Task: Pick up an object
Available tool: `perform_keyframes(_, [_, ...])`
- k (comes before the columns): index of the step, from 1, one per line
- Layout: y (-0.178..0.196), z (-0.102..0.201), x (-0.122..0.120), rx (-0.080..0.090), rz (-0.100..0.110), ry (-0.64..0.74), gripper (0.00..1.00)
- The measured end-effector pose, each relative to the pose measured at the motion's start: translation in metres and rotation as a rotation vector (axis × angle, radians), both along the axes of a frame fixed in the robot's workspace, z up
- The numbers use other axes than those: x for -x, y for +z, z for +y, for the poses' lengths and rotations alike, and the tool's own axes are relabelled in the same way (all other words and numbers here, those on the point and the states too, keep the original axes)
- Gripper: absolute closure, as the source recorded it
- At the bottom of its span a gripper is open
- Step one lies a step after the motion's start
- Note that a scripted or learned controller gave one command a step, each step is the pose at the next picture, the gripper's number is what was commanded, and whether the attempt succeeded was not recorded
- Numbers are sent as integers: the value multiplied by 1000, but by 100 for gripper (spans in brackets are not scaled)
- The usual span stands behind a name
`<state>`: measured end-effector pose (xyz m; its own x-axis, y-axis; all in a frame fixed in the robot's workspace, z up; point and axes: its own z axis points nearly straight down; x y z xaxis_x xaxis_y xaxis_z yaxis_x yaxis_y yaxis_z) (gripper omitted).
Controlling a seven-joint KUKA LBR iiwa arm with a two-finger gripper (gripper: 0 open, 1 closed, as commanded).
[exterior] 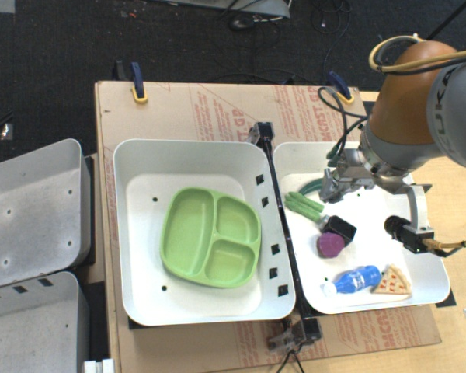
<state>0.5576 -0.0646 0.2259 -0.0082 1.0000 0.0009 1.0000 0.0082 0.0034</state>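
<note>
Leftmost, the left bin (132, 208) on the counter (217, 111) carries a green divided plate (211, 238). Across the divider, the right bin (431, 278) holds the candidates: a green stick-shaped piece (304, 205) at its far left, a purple lump (330, 245) with a black block (341, 228) touching it, then a blue bottle (356, 280) and a pizza-slice toy (392, 283) along the near wall. Crowding is the likely trouble: the purple lump and black block sit together, so a descent there could nudge one aside or catch both. The hand (335, 183) hangs over the bin's far left corner, just beside the green piece, the arm's orange band (408, 103) behind it; I cannot tell how it is set.
</note>
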Motion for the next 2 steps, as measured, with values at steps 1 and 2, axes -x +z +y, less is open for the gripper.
perform_keyframes(1, [8,49,-13,0,1,0,100])
perform_keyframes(2, [3,94,-25,0,2,-1,100])
